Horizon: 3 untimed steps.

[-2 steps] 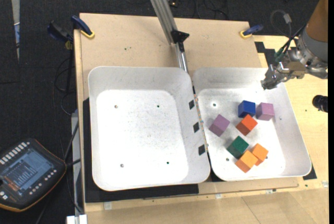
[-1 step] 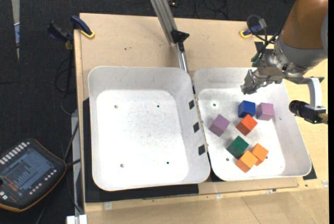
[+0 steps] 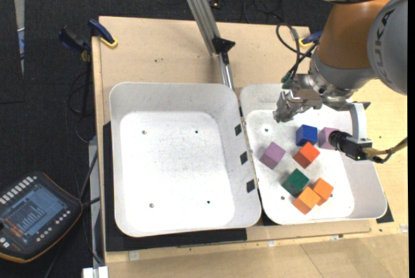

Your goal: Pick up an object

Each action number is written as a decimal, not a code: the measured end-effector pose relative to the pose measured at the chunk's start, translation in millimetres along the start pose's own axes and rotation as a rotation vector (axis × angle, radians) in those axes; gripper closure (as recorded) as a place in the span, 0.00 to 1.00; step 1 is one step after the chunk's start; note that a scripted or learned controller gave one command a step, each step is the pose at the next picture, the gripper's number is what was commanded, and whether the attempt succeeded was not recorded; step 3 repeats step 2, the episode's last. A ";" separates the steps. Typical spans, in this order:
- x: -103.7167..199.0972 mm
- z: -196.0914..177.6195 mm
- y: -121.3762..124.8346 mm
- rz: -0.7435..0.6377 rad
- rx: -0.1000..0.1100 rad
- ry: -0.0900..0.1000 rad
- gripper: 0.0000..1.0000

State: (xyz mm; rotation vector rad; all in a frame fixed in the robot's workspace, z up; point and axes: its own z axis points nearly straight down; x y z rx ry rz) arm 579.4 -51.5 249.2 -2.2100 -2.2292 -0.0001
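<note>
In the right bin [image 3: 363, 202] lie several small blocks: a purple block [image 3: 273, 155], a blue block [image 3: 307, 135], an orange block [image 3: 307, 155], a green block [image 3: 296, 181], and two more orange blocks [image 3: 314, 196] close together near the front. A pink block [image 3: 325, 138] peeks out beside the blue one. My gripper [image 3: 283, 113] hangs over the back left part of the right bin, above and to the left of the blue block. Nothing shows between its dark fingers.
The left bin [image 3: 123, 108] sits beside the right one, with black clips along the shared rim [image 3: 245, 157]. A metal pole [image 3: 201, 11] slants in from the back. A blue clamp [image 3: 87, 37] sits at the bench's back left; a pendant [image 3: 32, 212] lies off the bench.
</note>
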 end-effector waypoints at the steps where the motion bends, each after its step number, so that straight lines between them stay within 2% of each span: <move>1: 45.7 7.2 -3.3 0.001 -0.001 0.000 1.00; 2: 109.4 8.2 -5.8 0.000 -0.002 0.000 1.00; 3: 109.4 8.2 -5.8 0.000 -0.002 0.000 1.00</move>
